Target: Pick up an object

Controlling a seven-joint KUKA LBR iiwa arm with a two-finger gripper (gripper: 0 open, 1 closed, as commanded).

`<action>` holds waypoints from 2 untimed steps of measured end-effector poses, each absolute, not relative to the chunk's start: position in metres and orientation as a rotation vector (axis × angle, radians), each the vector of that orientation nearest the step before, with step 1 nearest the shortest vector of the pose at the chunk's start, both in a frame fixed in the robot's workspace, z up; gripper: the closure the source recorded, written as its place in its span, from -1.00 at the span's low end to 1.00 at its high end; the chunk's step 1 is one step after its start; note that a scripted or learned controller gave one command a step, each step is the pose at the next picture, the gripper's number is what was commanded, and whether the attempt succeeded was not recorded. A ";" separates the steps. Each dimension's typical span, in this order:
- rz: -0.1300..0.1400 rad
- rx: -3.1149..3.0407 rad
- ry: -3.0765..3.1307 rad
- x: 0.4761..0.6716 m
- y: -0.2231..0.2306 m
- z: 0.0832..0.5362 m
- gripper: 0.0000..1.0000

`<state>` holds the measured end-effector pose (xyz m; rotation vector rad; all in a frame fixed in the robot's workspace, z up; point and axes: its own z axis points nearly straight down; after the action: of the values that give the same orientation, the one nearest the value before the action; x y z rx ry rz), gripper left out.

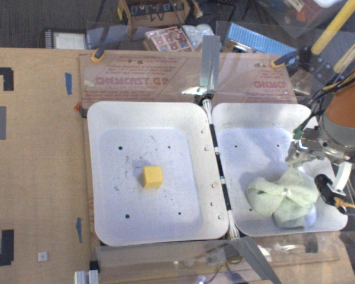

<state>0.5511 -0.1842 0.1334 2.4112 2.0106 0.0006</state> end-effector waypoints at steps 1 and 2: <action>-0.001 2.624 1.726 0.606 -0.165 0.183 1.00; -0.004 2.861 1.305 0.608 -0.130 0.164 1.00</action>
<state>0.6084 -0.1303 0.1644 2.8607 1.3045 -0.0037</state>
